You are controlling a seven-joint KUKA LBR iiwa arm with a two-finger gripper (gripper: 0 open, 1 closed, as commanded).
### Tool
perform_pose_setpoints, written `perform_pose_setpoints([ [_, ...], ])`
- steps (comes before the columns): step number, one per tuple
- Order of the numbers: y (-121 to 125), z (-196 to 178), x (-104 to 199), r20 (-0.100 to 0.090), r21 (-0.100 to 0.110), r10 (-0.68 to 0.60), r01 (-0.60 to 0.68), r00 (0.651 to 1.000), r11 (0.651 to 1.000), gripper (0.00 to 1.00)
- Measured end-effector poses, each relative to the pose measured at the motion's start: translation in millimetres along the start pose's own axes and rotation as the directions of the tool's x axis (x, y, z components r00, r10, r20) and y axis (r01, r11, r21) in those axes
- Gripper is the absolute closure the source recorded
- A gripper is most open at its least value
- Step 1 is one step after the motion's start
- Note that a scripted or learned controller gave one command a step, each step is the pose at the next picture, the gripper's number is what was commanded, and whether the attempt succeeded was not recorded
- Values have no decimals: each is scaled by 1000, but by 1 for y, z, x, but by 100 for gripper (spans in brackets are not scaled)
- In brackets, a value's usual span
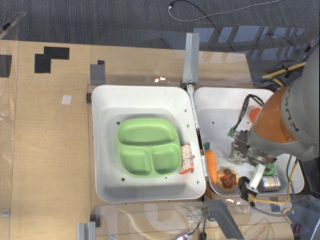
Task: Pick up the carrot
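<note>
Two shallow white plastic bins sit side by side on the pale wooden bench (50, 149), their inner walls touching along a shared divider.

The left bin (105, 134) holds one lime-green plastic tray (149, 146) with three compartments: a long one across the far side and two smaller ones along the near side. All three compartments are bare. Just beside the tray's right edge, against the bin's right wall, lies one small pale packet with red print (187, 158).

The right bin (220, 109) holds several things. One orange carrot (211, 165) lies lengthwise along the bin's left wall, toward the near left corner, resting on the bin floor and touching nothing of the arm. Just beside its near end, in that corner area, sits one round dark item mottled red and yellow (227, 178). Toward the near right side lies one small metal can on its side (270, 183), with a green item (270, 170) just behind it. One red-orange object (254, 115) shows partly at the far side, against the arm's orange band.

The grey arm reaches in from the right edge over the right bin. Its gripper (239, 151) hangs near the middle of that bin, to the right of the carrot and apart from it. Whether it is spread or closed cannot be told.
</note>
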State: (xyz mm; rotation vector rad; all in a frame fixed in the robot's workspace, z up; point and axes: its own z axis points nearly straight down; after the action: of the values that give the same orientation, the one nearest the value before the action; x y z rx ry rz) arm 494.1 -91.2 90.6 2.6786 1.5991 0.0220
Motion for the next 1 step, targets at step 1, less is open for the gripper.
perform_pose_setpoints([
  [1,-11,-91,13,22,20,691,-692,722,722,100],
])
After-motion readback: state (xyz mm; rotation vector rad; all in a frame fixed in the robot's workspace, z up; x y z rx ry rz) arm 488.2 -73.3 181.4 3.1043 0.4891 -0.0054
